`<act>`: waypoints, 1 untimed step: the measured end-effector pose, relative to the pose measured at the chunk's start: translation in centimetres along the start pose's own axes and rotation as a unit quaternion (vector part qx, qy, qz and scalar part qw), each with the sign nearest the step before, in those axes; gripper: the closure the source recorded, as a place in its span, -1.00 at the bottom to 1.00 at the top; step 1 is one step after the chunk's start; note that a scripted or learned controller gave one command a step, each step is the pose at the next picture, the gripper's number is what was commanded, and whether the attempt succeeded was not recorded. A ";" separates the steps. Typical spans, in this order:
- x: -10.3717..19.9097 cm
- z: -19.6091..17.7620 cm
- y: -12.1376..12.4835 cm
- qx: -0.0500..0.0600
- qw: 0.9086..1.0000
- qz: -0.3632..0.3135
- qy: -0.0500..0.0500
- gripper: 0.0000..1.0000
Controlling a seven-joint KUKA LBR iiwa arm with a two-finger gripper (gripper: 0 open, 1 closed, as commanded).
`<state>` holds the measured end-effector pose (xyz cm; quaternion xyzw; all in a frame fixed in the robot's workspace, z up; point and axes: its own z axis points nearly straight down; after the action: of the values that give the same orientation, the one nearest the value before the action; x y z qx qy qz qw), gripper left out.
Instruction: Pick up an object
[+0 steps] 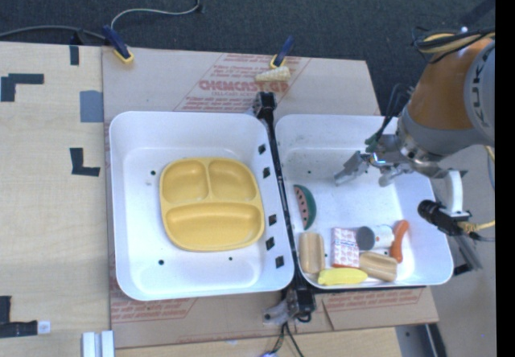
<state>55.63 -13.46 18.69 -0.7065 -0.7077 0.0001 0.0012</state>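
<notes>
On the cardboard-topped bench [322,82] we see the right white bin [354,142]; the two-finger gripper [368,170] hovers there, seemingly spread apart, gripping nothing.

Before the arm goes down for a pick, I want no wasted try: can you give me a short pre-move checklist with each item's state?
1. Gripper carries nothing: ok, fingers open with bare bin floor between them.
2. Gripper is over the right bin: ok.
3. Gripper is above an object: not ok; the toys cluster along the near wall.
4. Candidate exposed: ok, the carrot lies at the cluster's edge.
5. Yellow tray is out of the way: ok, left bin.
</notes>
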 end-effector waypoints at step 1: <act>-7.5 6.2 -5.8 0.001 1.000 0.002 -0.001 -1.00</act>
<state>49.84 -20.94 12.53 -0.7077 -0.7065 0.0013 0.0008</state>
